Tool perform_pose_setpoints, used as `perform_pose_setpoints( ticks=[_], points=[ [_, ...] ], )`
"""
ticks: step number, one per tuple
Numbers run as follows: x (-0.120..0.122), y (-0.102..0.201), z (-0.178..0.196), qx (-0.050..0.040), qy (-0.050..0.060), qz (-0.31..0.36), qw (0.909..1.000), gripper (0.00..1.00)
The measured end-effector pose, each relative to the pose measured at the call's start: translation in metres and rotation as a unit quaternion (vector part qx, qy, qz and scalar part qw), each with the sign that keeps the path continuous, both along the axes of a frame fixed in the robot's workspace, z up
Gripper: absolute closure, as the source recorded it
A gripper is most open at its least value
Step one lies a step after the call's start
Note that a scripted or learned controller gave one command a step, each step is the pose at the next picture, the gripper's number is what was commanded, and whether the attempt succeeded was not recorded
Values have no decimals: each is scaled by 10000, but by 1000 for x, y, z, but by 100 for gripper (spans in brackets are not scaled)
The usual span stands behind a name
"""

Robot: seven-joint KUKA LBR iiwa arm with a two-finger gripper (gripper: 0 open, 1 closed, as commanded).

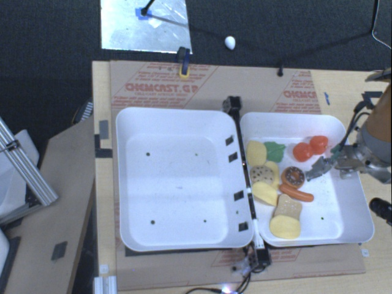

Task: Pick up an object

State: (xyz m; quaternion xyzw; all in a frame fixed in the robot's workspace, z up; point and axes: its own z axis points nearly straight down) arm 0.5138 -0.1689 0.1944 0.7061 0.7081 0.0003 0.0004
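Looking at the right bin, I see toy food heaped against its left wall: a doughnut, sausage, tomato and yellow pieces. My gripper hangs just right of the doughnut, holding nothing that I can see; how wide it stands, I cannot tell. The left bin adjoins it on a cardboard-covered bench above dark floor.

Both bins were white. In the right bin lay a pale yellow piece, a green piece, two red-orange pieces, a brown-speckled cookie, a dark-glazed doughnut, an orange sausage and a tan-and-yellow piece. The bench board was tan with red lettering.
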Motion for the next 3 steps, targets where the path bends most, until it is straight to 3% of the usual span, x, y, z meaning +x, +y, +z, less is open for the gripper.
perform_pose_setpoints(
  ticks=[1, 2, 3],
  points=[
    [-30, 52, -103, 29, 56, 17, 10000, 0],
    [32, 140, -4, 15, -65, 64, 10000, 0],
    [20, 162, -10, 7, 2, 20, 10000, 0]
  ],
)
